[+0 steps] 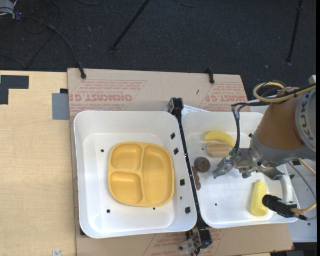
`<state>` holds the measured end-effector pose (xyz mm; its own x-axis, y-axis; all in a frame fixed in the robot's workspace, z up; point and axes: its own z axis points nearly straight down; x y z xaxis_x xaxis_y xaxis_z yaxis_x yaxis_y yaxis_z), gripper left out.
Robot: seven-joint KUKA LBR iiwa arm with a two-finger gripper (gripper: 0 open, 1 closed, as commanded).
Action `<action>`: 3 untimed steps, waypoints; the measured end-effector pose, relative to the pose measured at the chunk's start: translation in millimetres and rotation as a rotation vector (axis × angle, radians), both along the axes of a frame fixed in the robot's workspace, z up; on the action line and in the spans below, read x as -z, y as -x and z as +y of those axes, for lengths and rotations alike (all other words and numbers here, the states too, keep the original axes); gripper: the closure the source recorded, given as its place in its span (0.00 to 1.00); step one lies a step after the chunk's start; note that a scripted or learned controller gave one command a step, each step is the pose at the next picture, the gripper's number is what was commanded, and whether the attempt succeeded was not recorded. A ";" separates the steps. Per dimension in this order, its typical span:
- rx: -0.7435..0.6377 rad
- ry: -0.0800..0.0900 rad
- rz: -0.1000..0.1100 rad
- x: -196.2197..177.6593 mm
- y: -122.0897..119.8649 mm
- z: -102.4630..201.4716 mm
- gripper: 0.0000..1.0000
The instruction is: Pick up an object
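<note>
Nearest, a yellow block (pixel 258 198) lies in the right bin (pixel 224 209), a yellow plate (pixel 141 174) in the left bin (pixel 90 143). Farther back the gripper (pixel 222 169) (clenched or released, cannot tell) hangs just beside a brown knob (pixel 202 165). A wooden piece (pixel 218 149) and banana (pixel 218 136) lie beyond, in the right bin.

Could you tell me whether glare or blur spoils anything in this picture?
Camera view: even, soft light; the yellow plate is sharp with only a faint sheen; the right bin is bright white without blown-out glare; the gripper looks slightly blurred.
</note>
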<state>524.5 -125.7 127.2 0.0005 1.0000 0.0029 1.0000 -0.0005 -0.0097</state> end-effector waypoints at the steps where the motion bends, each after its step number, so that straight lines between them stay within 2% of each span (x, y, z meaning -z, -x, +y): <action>1: 0.000 0.002 -0.005 41.8 0.6 0.6 0.00; 2: 0.003 0.001 -0.006 28.9 0.0 -0.3 1.00; 3: 0.002 0.003 -0.011 -31.1 6.3 -3.4 1.00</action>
